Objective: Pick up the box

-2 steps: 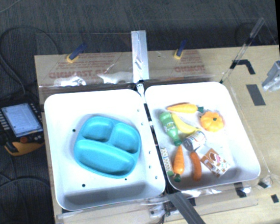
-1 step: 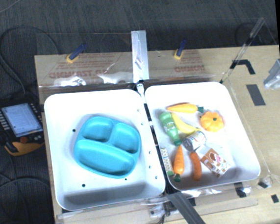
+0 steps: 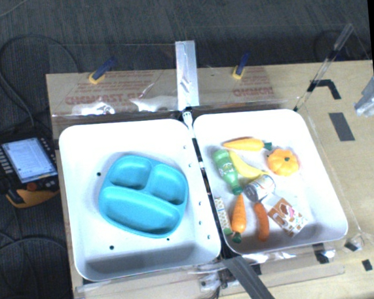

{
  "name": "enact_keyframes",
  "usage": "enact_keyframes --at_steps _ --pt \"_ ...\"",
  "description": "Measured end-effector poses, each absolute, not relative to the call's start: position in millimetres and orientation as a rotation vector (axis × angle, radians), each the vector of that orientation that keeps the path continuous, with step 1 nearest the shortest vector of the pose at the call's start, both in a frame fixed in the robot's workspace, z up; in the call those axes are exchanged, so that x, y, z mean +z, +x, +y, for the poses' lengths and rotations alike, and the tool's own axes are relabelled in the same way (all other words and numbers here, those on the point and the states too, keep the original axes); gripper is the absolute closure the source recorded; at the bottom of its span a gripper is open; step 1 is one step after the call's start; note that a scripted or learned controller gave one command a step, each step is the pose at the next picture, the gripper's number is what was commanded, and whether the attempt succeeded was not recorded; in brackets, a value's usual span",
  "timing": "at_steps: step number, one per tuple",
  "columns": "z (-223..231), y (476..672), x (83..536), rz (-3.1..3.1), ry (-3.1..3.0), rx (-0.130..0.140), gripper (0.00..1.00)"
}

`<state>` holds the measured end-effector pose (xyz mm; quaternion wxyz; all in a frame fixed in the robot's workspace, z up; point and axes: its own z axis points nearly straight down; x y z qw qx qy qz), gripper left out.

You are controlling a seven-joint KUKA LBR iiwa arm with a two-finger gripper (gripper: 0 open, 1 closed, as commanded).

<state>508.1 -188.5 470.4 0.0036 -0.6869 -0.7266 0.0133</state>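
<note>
How the fingers are set I cannot tell from where I am standing. The box (image 3: 287,216) is lying in the right bin (image 3: 322,173), towards the lower right of the frame, tilted on a diagonal. A carrot (image 3: 262,222) is lying just beside its left edge and a can (image 3: 262,187) is sitting close to its upper left corner. Its right and lower sides are facing bare bin floor. Further up, a banana (image 3: 246,167), a green bottle (image 3: 226,165) and an orange fruit (image 3: 283,162) are crowding the bin. A blue tray (image 3: 143,194) is resting in the left bin (image 3: 74,189). To my eye the task is only beginning, with the box untouched. The next move is calling for a descent over the box, lined up across its narrow sides and staying off the carrot and can.
</note>
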Motion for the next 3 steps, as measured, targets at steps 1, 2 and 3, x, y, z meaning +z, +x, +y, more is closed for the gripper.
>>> enact_keyframes --at_steps 1,2,3 --pt "-188.9 509.9 478.2 -2.277 -2.153 0.048 1.00" --pt "-189.4 511.7 486.1 -2.276 -2.152 0.054 1.00" --pt "-189.8 513.5 493.9 -2.276 -2.152 0.060 1.00"
